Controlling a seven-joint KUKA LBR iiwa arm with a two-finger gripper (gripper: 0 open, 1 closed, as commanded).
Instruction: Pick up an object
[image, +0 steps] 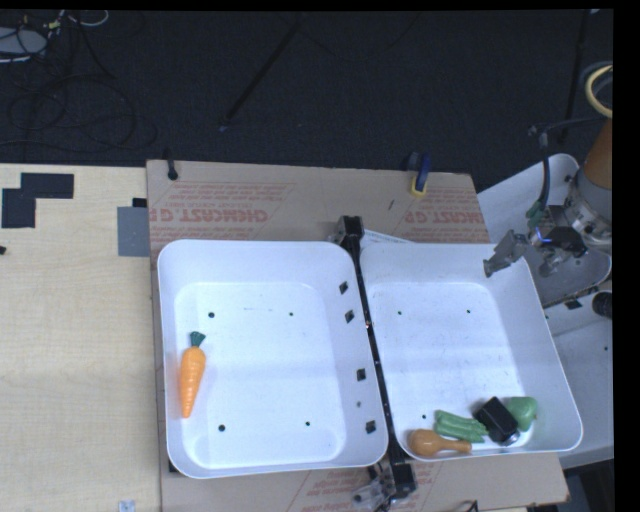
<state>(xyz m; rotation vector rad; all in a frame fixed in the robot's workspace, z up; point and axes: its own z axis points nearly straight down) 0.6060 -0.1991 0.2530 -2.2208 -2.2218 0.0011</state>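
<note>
An orange toy carrot (191, 372) with a green top lies near the left wall of the left bin (255, 262). In the near right corner of the right bin (440, 300) sit a green pod-like toy (458, 426), a black block (497, 420), a light green piece (522, 408) and an orange-yellow pear-shaped toy (436, 444), all bunched together. My gripper (530, 256) hovers over the far right rim of the right bin, well away from every toy. It stands open with nothing between its fingers.
A black hinge strip (362, 340) runs between the two bins. Both bins rest on a cardboard sheet (300, 205) on the bench. A blue and yellow clamp (420, 172) grips the sheet's far edge. Cables hang near the arm at the right.
</note>
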